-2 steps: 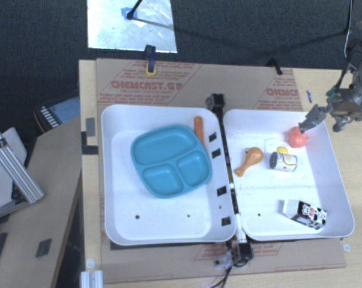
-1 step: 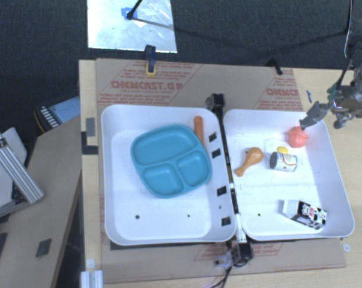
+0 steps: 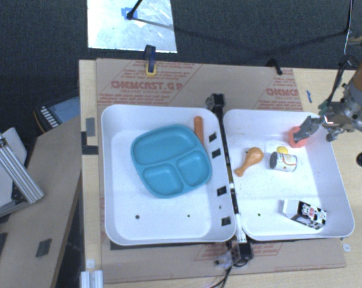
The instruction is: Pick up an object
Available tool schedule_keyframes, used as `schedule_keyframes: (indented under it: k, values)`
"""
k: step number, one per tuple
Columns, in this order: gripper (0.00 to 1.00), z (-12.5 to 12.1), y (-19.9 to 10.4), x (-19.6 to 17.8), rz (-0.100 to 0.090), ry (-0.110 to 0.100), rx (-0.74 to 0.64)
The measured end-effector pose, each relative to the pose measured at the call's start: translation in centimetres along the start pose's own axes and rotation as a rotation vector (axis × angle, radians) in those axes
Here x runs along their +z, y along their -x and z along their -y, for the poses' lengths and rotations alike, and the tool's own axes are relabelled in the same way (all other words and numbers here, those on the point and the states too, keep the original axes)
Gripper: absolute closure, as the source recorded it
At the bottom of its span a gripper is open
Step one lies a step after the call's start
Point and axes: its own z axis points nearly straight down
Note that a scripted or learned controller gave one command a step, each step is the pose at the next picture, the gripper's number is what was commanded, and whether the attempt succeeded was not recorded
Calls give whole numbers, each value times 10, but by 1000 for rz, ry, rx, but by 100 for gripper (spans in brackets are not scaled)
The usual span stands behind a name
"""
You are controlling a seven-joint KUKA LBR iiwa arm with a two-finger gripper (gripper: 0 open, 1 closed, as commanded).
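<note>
A: Where is the gripper (image 3: 317,126)?

B: Over the upper right of the right bin (image 3: 337,179), coming in from the right edge. Jaws look spread. One finger (image 3: 307,126) sits just above a small red-orange object (image 3: 299,136); the other finger is further right, over the bin rim. Nothing is clamped between them.

A: Is it touching the red piece?

B: Can't tell. The finger overlaps it from this angle, but it is not gripped.

A: Other pick candidates?

B: All in the right bin. A tan chicken drumstick toy (image 3: 249,160) near the middle, a small white can with a yellow top (image 3: 283,161) just beside it on its side, and a black-and-white carton (image 3: 304,213) lying near the lower right corner.

A: Left bin (image 3: 117,221)?

B: A blue divided plate (image 3: 170,160) at the centre, tilted, and an orange sausage-shaped toy (image 3: 199,128) touching its upper right edge.
</note>
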Motion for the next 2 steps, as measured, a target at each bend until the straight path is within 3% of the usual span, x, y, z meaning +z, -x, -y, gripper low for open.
schedule_keyframes:
  k: [2]
  values:
    - [0,-6,-3,103,-1,-1,-1]
